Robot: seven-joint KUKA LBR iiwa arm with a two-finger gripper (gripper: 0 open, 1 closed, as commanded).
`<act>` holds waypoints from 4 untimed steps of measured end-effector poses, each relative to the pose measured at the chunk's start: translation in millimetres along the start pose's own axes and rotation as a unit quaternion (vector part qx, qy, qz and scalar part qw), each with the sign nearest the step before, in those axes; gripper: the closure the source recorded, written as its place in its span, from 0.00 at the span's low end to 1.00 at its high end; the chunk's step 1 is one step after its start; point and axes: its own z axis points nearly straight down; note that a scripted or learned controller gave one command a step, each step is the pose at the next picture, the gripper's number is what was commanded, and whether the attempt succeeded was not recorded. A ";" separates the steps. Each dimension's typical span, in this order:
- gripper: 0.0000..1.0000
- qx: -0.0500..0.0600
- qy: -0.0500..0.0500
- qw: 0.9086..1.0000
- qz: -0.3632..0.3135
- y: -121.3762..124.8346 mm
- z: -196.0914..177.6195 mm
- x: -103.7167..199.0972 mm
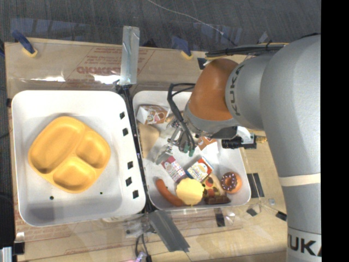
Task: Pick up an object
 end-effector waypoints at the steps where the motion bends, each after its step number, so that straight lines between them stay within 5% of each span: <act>1: 0.00 0.001 0.003 0.997 0.072 -17.8 2.0 35.4; 2: 0.00 0.001 0.004 0.985 0.171 -32.8 2.4 70.0; 3: 0.00 0.001 0.001 0.983 0.181 -14.1 0.9 41.4; 4: 1.00 0.001 0.003 0.984 0.177 -13.2 -8.4 41.7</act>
